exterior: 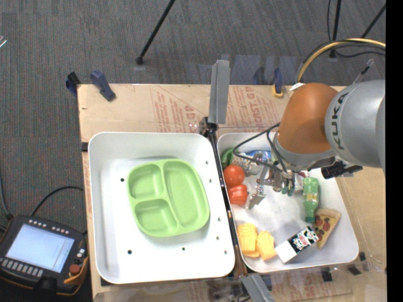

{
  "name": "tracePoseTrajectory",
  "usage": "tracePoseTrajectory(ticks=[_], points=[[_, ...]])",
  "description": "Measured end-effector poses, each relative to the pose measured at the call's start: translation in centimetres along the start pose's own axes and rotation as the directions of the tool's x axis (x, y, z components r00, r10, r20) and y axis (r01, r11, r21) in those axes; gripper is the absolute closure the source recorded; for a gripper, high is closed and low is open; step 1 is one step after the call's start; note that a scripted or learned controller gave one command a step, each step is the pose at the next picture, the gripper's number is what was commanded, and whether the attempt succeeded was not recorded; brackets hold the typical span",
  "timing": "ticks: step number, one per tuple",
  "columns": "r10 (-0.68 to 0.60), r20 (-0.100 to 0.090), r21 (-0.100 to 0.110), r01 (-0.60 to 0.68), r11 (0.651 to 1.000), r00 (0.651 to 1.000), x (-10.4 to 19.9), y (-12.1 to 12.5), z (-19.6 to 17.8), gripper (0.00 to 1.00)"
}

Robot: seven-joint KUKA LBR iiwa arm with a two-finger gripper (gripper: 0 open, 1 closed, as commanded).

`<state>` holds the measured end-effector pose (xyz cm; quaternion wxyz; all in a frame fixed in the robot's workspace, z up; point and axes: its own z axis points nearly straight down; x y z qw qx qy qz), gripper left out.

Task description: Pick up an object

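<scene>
In the right bin [350, 239], a red tomato [233, 175] and red pepper [238, 194] lie by its left wall. Two yellow corn pieces [257, 240] sit near its front, beside a cow-print carton [297, 243], pizza slice [327, 223] and upright green bottle [310, 198].

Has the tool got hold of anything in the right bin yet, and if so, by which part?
Nothing is held. The tool hangs over the right bin, beside the red tomato, with nothing between its fingers.

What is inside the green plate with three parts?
Nothing can be seen inside the green plate; all three parts look bare. It sits in the left bin. Whatever lies under it is covered.
</scene>
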<state>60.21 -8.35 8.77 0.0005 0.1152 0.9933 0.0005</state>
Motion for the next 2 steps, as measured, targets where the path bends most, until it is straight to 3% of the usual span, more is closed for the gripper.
tracePoseTrajectory(ticks=[1,2], points=[[-0.006,0.001,0.001,0.006,1.0,1.0,0.0,0.1,-1.0,1.0],[-0.027,0.016,-0.005,0.027,1.0,1.0,1.6,8.5,-14.7,1.0]])
